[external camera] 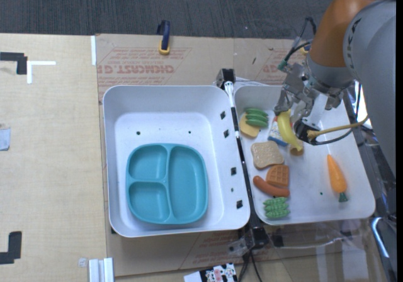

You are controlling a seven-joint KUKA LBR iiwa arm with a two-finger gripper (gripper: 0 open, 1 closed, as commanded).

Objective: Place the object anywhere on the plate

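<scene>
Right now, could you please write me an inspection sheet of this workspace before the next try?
Surface: wooden bench bearing the left bin and the right bin, on flattened cardboard.
Job's things: teal plate, three compartments, lies in the left bin. Banana lies in the right bin under the claw.
Clutter: in the right bin, toast slice, waffle, sausage, carrot, two green vegetables.
Grippers: claw low over the banana; grip unclear.
Cables: yellow cable loops beside the claw.
Surroundings: blue clamp on the cardboard's far edge; dark floor beyond.
</scene>
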